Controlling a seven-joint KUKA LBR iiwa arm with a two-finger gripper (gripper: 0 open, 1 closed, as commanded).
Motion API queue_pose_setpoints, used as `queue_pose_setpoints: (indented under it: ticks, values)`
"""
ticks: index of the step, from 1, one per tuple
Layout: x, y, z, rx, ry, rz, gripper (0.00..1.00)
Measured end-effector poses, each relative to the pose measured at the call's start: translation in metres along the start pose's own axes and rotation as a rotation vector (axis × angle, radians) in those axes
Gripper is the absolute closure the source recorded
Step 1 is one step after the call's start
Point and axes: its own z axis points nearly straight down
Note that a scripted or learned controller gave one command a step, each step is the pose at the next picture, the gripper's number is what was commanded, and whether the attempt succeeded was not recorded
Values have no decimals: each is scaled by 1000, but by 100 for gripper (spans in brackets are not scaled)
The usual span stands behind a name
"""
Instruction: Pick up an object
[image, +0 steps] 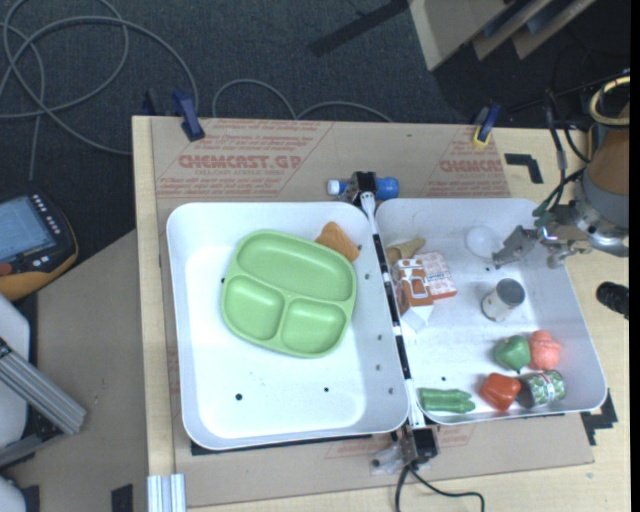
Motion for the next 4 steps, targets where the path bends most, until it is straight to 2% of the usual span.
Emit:
queue_pose_setpoints:
  ticks: [1, 2, 3, 4]
  values:
    - [5, -31, 71, -2, 1, -2, 0]
    - [5, -30, 60, -6, -1, -1, 100]
    - [104, 14, 47, -6, 2, -5, 100]
    - [173, -14, -31, -4, 1, -3, 100]
